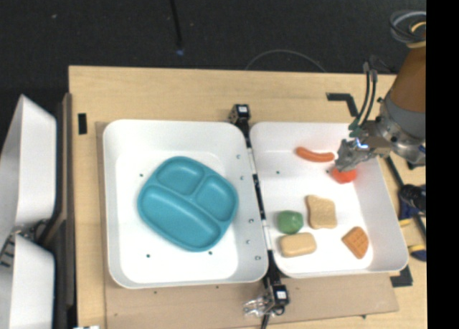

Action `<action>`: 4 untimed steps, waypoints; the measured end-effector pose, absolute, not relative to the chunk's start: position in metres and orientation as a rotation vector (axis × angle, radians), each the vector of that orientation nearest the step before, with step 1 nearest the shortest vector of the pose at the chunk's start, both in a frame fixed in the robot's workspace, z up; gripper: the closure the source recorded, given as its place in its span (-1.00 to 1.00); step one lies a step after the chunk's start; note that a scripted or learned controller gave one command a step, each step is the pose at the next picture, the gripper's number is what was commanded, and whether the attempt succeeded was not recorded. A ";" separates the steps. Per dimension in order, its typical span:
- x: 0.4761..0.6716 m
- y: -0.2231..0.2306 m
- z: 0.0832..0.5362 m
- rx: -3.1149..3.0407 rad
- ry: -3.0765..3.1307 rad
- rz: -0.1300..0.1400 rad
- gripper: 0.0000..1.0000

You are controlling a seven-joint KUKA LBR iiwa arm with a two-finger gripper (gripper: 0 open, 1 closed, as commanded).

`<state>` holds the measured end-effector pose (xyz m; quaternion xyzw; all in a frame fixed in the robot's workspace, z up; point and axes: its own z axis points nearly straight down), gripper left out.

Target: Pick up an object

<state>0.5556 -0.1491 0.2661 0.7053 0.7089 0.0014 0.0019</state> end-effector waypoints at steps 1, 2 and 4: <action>0.580 -0.097 0.260 2.213 2.228 0.002 1.00; 0.599 -0.049 0.248 2.213 2.226 0.001 1.00; 0.612 0.055 0.239 2.213 2.228 0.002 1.00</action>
